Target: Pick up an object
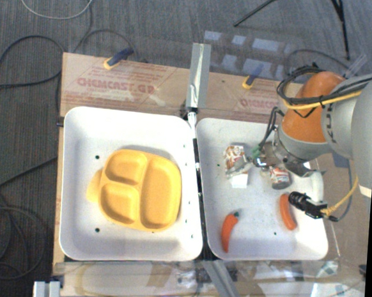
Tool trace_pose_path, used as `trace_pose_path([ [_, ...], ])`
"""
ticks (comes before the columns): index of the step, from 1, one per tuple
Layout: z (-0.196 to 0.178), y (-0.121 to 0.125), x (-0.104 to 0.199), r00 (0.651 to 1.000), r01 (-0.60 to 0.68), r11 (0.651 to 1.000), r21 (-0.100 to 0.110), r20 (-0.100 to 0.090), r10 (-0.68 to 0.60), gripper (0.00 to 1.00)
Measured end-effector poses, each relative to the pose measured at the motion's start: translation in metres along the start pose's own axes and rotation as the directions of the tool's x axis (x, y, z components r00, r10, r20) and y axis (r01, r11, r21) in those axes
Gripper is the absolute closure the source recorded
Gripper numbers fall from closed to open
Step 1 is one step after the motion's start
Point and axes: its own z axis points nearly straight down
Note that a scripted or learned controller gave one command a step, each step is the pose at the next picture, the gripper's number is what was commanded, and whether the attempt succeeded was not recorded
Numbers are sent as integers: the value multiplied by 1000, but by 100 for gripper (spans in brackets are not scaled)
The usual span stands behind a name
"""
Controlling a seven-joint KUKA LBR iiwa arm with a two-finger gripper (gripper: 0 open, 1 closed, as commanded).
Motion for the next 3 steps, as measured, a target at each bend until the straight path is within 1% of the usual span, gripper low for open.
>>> trace_pose_path([
  [1,24,47,-2,997,-80,997,-11,4,80,0],
  [2,15,48,-3,997,-78,997,-12,5,78,100],
  [3,-64,60,26,999,54,999,2,5,-54,100],
])
